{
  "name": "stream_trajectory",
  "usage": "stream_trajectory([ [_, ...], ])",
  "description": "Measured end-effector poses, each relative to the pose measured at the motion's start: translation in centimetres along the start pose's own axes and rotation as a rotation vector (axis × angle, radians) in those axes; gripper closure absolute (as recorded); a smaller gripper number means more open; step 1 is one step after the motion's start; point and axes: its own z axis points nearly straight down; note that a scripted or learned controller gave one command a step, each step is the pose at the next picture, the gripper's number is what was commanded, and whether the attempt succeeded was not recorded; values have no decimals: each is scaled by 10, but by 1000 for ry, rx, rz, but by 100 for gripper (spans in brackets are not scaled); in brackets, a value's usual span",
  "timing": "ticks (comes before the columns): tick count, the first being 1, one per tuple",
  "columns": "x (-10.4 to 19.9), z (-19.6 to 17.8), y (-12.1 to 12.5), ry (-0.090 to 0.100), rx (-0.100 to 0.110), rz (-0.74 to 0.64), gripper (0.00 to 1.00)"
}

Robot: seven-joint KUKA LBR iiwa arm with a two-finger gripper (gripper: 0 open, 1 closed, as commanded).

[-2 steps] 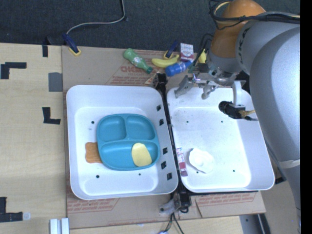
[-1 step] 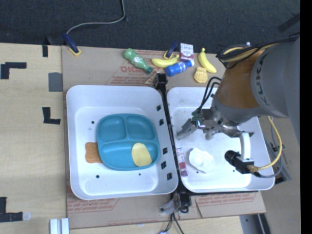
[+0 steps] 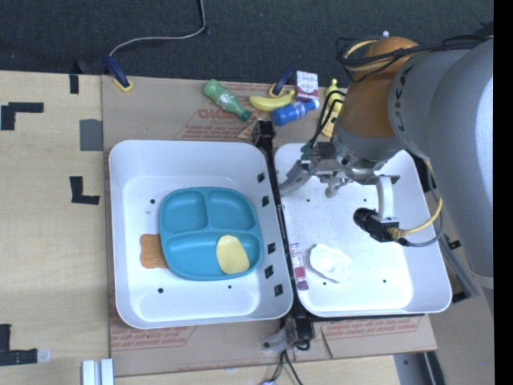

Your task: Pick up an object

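Two white bins are sitting side by side on the bench: the left bin (image 3: pixel 128 215) and the right bin (image 3: pixel 417 287).

Left bin: a blue divided plate (image 3: pixel 204 219) is lying near the middle. A yellow rounded object (image 3: pixel 233 254) is resting in the plate's lower right compartment. An orange flat piece (image 3: pixel 151 251) is poking out from under the plate's left edge.

Right bin: a small white crumpled object (image 3: pixel 330 262) is lying on the floor toward the lower left part. A small red and white item (image 3: pixel 299 273) is lying just beside the divider, left of the white object.

Arm (image 3: pixel 449 119) is reaching in from the right, its orange band (image 3: pixel 373 95) hanging over the upper part of the right bin. Gripper (image 3: pixel 321 175) is hovering over the upper left area of the right bin, well apart from the white object; whether it is released or clenched, I cannot tell, and nothing is visibly in its grasp.

Beyond the bins, a green bottle (image 3: pixel 224 100), a yellow banana (image 3: pixel 271 101), a blue object (image 3: pixel 290 112) and a small red and white box (image 3: pixel 307 82) are lying close together on the cardboard.
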Motion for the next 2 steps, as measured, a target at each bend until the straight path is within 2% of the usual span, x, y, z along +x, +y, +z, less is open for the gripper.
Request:
stream_trajectory([
  [1, -30, -25, 47, -1, -1, 1, 0],
  [2, -47, 0, -3, -1, 2, 1, 0],
])
